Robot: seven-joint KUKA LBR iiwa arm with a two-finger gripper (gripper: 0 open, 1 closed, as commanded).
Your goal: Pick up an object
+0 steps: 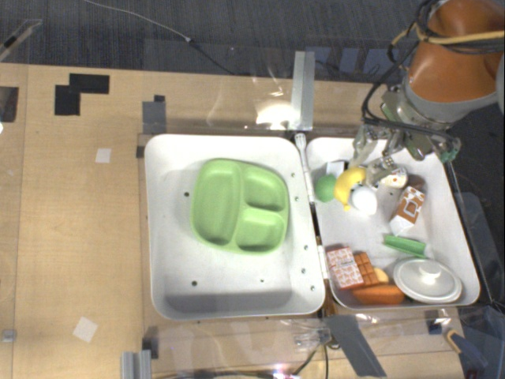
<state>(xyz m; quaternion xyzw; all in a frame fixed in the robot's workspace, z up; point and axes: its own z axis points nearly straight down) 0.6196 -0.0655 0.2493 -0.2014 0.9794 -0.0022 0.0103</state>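
The hand (377,153) hung over the right bin's (465,235) crowded far end; its grip state could not be told. The green tray (239,205) sat mid left bin (170,235), margins open.

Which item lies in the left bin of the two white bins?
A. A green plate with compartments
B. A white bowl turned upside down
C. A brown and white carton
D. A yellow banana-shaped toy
A: the green compartment plate lies alone in the left bin, while the white bowl, yellow toy and brown and white carton all sit in the right bin.
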